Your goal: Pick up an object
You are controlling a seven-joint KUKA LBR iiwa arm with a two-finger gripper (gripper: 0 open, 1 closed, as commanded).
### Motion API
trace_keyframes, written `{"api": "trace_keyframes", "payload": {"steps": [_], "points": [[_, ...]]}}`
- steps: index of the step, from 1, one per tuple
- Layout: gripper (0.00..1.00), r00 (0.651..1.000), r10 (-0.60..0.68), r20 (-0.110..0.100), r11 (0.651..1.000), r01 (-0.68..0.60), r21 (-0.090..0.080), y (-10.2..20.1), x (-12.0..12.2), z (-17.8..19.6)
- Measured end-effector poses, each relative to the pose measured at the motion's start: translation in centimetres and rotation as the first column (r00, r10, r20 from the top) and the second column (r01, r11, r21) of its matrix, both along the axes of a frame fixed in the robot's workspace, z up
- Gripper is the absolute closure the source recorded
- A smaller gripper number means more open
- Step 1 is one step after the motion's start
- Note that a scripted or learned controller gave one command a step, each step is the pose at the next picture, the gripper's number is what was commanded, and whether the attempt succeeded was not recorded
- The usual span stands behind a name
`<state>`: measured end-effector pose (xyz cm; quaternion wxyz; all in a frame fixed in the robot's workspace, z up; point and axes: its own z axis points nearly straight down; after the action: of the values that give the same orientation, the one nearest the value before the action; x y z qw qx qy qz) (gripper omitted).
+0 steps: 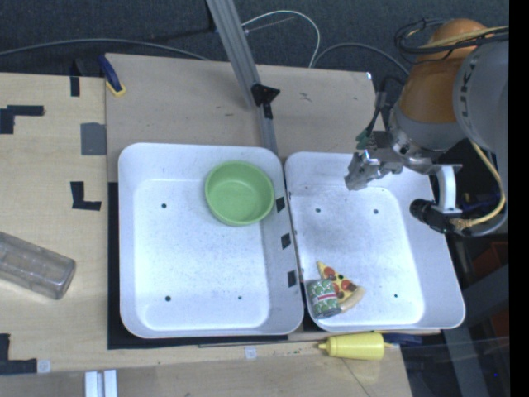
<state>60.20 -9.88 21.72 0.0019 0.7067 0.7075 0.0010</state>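
Camera view. Two shallow white plastic bins, speckled floors, rounded corners, side by side on bench. Left bin (145, 222): round green bowl (239, 193), smooth, matte, upright, near far right corner. Right bin (430, 300): flat pizza-slice toy (334, 292), printed toppings, lying at near left corner against wall. Gripper (361, 174) over far edge of right bin, well apart from pizza slice; claw state cannot be told. Yellow squeeze bottle (355, 346) lying on bench just outside right bin's near edge. Clear ribbed plastic cup (33, 265) lying at bench's left edge.
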Motion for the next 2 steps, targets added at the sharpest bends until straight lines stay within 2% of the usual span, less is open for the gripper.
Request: {"api": "trace_keyframes", "payload": {"steps": [1, 2], "points": [[1.00, 1.000, 0.000, 0.000, 1.000, 0.000, 0.000, -0.7, -0.3, 4.7], [1.00, 1.000, 0.004, -0.008, 1.000, -0.004, 0.002, 4.3, -2.5, 2.9]]}}
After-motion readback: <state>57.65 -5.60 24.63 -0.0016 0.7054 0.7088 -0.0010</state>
